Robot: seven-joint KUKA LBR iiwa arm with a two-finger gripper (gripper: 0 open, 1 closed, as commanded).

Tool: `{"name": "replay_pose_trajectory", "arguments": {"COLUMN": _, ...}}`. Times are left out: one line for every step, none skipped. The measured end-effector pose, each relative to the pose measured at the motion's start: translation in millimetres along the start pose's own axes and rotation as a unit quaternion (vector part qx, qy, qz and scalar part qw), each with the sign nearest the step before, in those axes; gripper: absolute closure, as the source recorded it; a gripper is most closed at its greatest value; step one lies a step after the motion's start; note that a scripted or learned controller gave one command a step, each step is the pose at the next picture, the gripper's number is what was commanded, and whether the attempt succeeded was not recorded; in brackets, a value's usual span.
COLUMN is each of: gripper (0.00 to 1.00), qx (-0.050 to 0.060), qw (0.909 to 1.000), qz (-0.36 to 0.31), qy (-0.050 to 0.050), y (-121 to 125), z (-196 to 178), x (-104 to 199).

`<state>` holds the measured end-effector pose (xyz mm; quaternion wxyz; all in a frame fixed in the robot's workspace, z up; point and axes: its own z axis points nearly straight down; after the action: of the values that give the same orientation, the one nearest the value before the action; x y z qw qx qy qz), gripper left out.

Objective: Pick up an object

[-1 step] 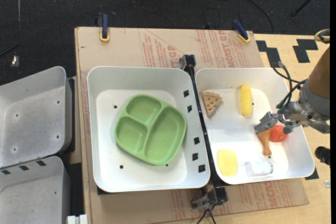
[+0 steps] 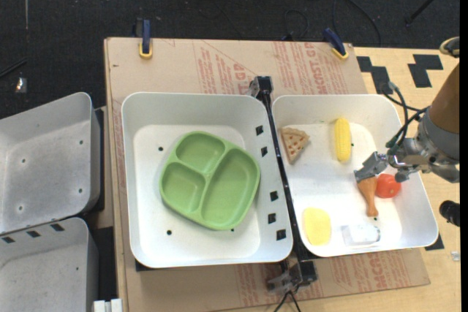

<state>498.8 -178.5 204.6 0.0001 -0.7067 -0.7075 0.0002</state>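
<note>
- The orange drumstick toy (image 2: 368, 195) lies in the right bin (image 2: 409, 230), at about three o'clock from that bin's middle, its thin end pointing toward six o'clock.
- A red round piece (image 2: 388, 187) touches the drumstick toy on its three o'clock side.
- Your end effector (image 2: 376, 168) sits right over these two, reaching in from three o'clock; you cannot tell how far it is open, nor whether it has hold of anything.
- At twelve o'clock from the drumstick toy you see a yellow corn cob (image 2: 341, 139), standing lengthwise, well apart from it.
- At nine o'clock from the corn cob lies a brown waffle wedge (image 2: 294, 143), near the bin's left wall.
- At seven o'clock from the drumstick toy rests a yellow oval piece (image 2: 316, 226); just beside it, at three o'clock, is a small pale item (image 2: 361, 234), too washed out to name.
- The left bin (image 2: 146, 230) carries a green divided plate (image 2: 210, 180), tilted in the middle.
- Both bins rest on the tabletop (image 2: 205, 62), touching along their shared edge.
</note>
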Motion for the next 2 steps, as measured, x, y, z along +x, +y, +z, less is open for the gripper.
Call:
{"name": "replay_pose_trajectory", "arguments": {"gripper": 0.00, "qx": 0.002, "qw": 1.0000, "qz": 0.001, "qy": 0.001, "y": 1.9, "z": 43.3, "x": 1.7}}
{"name": "replay_pose_trajectory", "arguments": {"gripper": 0.00, "qx": 0.000, "qw": 1.0000, "qz": 0.002, "qy": -0.001, "y": 0.2, "z": 104.6, "x": 1.1}}
